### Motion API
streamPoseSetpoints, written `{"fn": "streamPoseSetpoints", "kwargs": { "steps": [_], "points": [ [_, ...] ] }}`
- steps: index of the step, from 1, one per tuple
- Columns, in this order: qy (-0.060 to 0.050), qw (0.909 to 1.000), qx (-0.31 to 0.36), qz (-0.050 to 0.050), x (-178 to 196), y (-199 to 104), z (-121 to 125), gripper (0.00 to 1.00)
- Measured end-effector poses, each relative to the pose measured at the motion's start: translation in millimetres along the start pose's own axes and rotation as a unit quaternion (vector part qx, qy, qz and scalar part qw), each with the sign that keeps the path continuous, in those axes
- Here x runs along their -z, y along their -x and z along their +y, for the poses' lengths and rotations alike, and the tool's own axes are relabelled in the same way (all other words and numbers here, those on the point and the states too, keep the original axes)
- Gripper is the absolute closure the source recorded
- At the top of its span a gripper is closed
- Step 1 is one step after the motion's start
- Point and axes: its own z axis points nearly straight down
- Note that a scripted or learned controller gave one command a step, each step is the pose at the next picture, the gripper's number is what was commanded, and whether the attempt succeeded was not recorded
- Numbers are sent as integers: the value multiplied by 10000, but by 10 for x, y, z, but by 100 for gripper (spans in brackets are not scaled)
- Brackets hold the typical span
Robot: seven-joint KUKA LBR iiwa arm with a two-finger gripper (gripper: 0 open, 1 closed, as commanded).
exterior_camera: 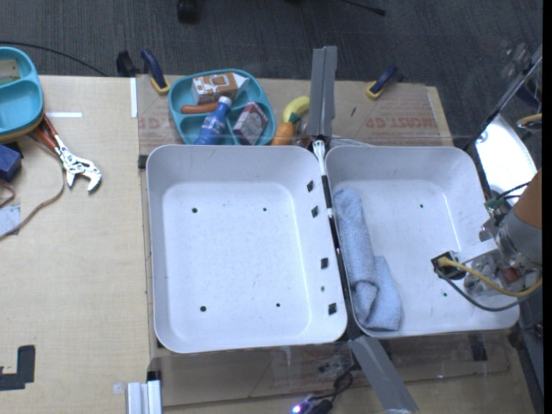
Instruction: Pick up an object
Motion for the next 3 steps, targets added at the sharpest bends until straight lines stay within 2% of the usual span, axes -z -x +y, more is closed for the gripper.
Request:
{"fn": "streamPoseSetpoints", "kwargs": {
  "steps": [2,3],
  "points": [
    [-3,9961,880,-10,-4,49,-3,100],
    [-2,9953,971,-13,-6,50,-4,100]
  ]
}}
